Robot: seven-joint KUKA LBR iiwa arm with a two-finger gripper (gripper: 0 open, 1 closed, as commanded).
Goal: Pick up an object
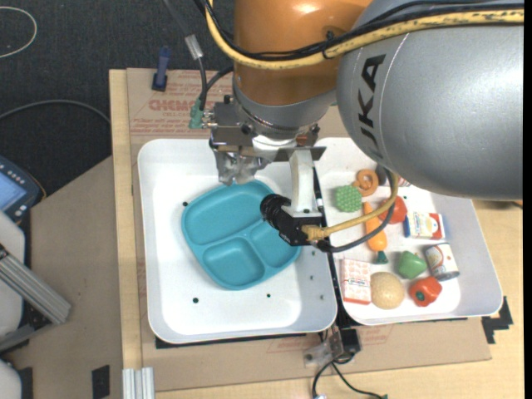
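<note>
A teal divided plate [229, 239] lies in the left bin [166, 298], slightly turned. My gripper [238, 169] hangs under the orange wrist band, right over the plate's far edge. I cannot make out whether it touches the plate, and nothing shows as held in it. The arm's grey body hides the far part of both bins.
The right bin [478, 302] holds several small items: a green bumpy fruit [349, 198], an orange carrot [378, 238], a white carton [425, 225], a can [442, 261], a green pepper [410, 264], a red pepper [426, 291], a beige ball [386, 289] and a small box [356, 279].
</note>
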